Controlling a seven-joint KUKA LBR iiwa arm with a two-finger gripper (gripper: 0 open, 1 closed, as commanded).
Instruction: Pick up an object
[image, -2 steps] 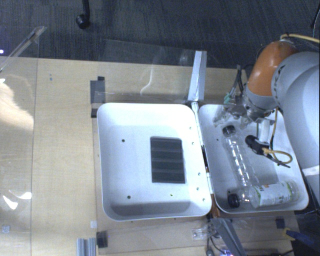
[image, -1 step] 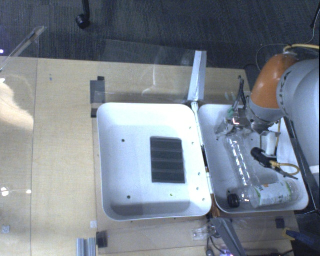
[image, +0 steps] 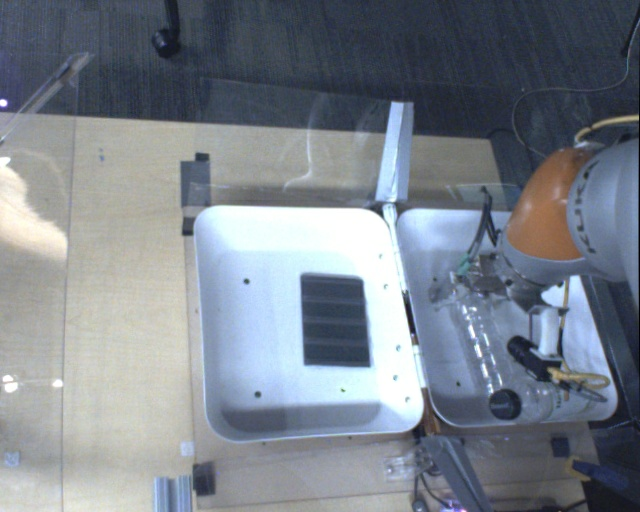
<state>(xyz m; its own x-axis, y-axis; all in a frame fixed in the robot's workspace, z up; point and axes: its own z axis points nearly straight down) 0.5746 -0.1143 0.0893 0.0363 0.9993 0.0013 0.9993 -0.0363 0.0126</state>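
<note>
A dark ribbed rectangular pad (image: 335, 320) lies flat in the middle of the left bin (image: 225, 300). In the right bin (image: 435, 390) a clear, bottle-like thing (image: 482, 345) lies lengthwise, with a black round end (image: 503, 403) toward the front wall. My gripper (image: 470, 288) hangs low over the back half of the right bin, just above the clear thing's far end. The grey arm with its orange band (image: 545, 215) covers the bin's back right corner. Whether the gripper touches the clear thing is unclear.
A metal divider strip (image: 395, 165) rises behind the gap between the two bins. Bare wooden bench (image: 110, 330) extends to the left. Clear panels stand at the far left and behind the bins.
</note>
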